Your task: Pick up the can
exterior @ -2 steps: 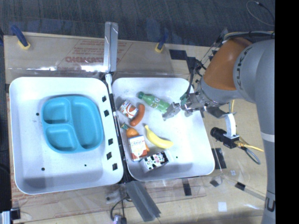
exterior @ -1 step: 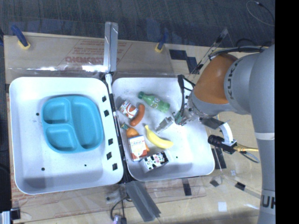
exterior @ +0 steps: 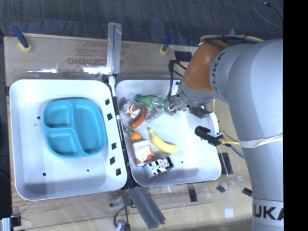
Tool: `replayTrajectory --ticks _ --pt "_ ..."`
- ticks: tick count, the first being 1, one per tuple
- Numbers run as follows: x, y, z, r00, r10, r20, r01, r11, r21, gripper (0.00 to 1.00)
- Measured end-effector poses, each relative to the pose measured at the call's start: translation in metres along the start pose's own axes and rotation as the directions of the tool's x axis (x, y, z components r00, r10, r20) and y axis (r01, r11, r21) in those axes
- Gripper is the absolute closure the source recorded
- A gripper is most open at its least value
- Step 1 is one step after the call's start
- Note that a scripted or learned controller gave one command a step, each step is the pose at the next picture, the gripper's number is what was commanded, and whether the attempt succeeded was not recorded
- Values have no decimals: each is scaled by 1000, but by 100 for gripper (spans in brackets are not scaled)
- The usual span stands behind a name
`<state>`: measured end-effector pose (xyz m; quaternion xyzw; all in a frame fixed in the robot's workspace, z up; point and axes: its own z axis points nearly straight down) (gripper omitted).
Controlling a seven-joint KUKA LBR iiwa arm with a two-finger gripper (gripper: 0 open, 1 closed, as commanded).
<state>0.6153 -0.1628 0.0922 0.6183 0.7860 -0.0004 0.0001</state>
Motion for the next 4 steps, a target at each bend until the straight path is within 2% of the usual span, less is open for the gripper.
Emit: replayTrajectory --ticks 1,2,3,4 --pt "59 -30 1 1000 -10 -1 10 1000 2 0" --pt "50 -1 -97 1000 29 -1 -29 1000 1 0" --pt "-40 -43 -39 997 80 -1 -80 997 4 0" --pt "-31 -70 -50 986 -166 -3 166 986 2 0"
